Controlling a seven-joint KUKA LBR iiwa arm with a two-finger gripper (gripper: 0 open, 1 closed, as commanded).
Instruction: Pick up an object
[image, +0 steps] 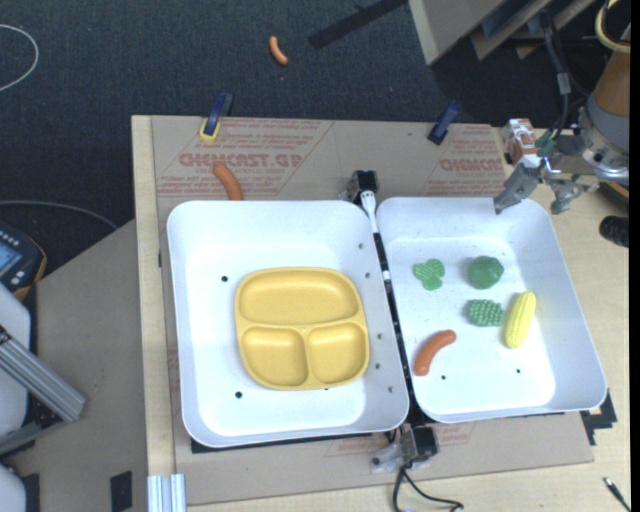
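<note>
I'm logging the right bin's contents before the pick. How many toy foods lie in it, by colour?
Green: 3, one leafy piece, one round piece, one knobbly piece
Yellow: 1, corn cob
Orange: 1, sausage
Total: 5

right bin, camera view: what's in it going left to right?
Orange sausage → light green piece → yellow corn. The two other green pieces sit between, overlapping in x, so left out. The pincer hovers at the bin's far edge.
</note>
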